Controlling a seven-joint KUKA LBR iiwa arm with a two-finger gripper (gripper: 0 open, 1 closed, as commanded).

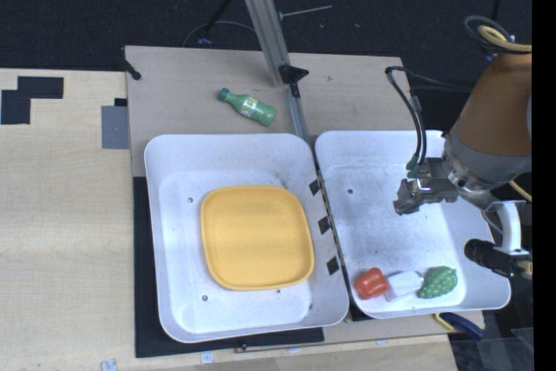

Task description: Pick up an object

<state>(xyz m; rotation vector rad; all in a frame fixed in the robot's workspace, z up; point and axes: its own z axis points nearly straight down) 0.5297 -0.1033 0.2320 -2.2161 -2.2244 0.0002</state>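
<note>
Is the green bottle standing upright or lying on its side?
Lying on its side. The green bottle rests lengthwise on the bench behind the left bin, its cap pointing toward the view's left.

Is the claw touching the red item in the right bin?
Apart. The camera view shows the claw above the middle of the right bin, with bare white floor between it and the red item at the near edge.
</note>
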